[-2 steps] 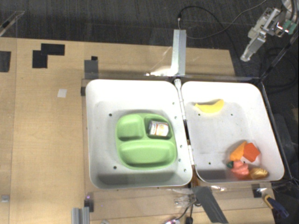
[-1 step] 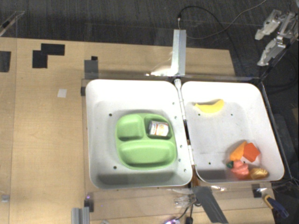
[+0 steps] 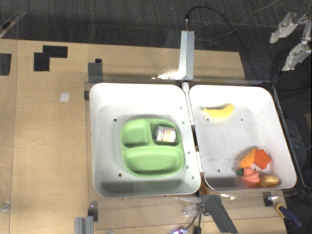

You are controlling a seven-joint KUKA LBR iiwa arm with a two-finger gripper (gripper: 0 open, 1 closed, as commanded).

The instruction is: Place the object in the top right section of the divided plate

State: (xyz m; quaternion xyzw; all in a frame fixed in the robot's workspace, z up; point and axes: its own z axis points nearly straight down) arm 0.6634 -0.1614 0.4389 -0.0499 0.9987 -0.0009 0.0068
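Label on the can in the plate was illegible; gripper state could not be told; surface was tan wood.

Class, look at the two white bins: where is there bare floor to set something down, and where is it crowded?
Right bin: bare between the banana and the toy pile in its near right corner. Left bin: only a margin around the green plate, whose top right section holds a small can.

The pale wooden surface carries two shallow white bins touching side by side: the left bin toward nine o'clock, the right bin toward three o'clock. Black patches mark the surface at ten o'clock. A metal post stands at twelve o'clock.
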